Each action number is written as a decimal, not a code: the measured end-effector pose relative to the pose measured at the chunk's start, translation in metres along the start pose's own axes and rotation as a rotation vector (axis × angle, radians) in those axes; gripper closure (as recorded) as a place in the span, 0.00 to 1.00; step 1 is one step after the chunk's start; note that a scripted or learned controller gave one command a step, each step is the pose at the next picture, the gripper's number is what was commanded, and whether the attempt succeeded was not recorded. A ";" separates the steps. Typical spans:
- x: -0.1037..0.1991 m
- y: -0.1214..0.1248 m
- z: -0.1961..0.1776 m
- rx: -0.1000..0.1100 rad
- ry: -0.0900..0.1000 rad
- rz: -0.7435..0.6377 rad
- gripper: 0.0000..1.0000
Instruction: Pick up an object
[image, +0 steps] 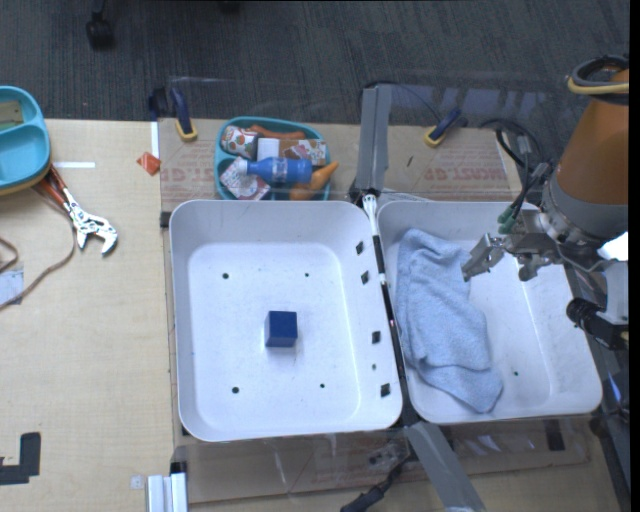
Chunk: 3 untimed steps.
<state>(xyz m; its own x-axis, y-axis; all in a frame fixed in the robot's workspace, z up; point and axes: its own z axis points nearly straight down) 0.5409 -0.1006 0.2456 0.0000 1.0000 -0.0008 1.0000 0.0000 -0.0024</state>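
A small blue cube (282, 329) sits near the middle of the left white bin (200, 400). A crumpled light blue cloth (445, 320) lies in the left part of the right white bin (560, 390). My gripper (503, 260) hangs over the right bin, just right of the cloth's upper edge. Its two fingers are spread apart with nothing between them. The arm's orange band (598, 130) rises at the right edge.
A teal tray (272, 160) of small items stands behind the left bin. A wrench (85, 225) and a blue dish (20, 135) lie on the wooden bench at the far left. A metal divider (372, 140) runs between the bins.
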 end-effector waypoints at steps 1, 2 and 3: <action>-0.048 -0.001 0.011 0.000 0.000 0.210 0.00; -0.113 0.042 0.014 0.001 0.000 0.339 0.00; -0.113 0.042 0.006 0.002 -0.002 0.337 1.00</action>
<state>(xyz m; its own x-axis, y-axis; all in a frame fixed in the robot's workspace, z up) 0.5833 -0.2135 0.2399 0.3311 0.9436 -0.0036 0.9436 -0.3311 -0.0032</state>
